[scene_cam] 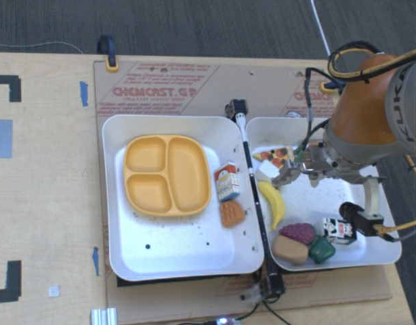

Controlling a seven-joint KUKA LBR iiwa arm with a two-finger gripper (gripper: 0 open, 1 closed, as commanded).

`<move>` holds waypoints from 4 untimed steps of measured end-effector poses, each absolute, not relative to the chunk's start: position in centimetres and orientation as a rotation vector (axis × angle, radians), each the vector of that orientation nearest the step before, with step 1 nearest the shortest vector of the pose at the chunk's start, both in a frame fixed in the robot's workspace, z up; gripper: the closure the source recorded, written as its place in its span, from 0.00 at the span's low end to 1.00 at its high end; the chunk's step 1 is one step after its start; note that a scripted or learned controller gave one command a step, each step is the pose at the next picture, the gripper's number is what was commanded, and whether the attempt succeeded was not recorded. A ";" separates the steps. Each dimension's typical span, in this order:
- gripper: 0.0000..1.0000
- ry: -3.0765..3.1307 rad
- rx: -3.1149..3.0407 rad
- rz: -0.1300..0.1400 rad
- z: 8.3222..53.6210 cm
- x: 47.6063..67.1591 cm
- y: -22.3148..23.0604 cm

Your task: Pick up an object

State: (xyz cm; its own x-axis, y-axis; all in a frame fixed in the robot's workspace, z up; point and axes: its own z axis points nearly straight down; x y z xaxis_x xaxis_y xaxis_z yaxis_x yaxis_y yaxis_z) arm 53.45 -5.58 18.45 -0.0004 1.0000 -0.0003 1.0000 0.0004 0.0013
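Yellow banana [273, 205] lies in the right bin [384, 252], just below and left of the hand [286, 176], its long axis running top-left to bottom-right along the bin's left wall; whether the hand is wide or narrow I cannot tell.

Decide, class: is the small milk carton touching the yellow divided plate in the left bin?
Apart. The camera view shows a strip of white bin floor between the milk carton and the right rim of the yellow divided plate.

Pincer [287, 175] above banana [272, 204] (right bin [387, 249])
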 end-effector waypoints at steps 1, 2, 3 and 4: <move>0.00 2.218 2.222 0.001 10.0 52.0 -9.6; 0.00 2.215 2.214 0.007 8.8 60.4 -11.4; 0.00 2.217 2.216 0.002 8.8 64.2 -9.8; 1.00 2.215 2.211 0.002 9.9 64.3 -9.9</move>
State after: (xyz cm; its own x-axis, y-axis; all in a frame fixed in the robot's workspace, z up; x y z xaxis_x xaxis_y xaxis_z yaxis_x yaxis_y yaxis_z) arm 64.27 -9.94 9.89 -0.0019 1.0000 -0.0074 1.0000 0.0020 0.0093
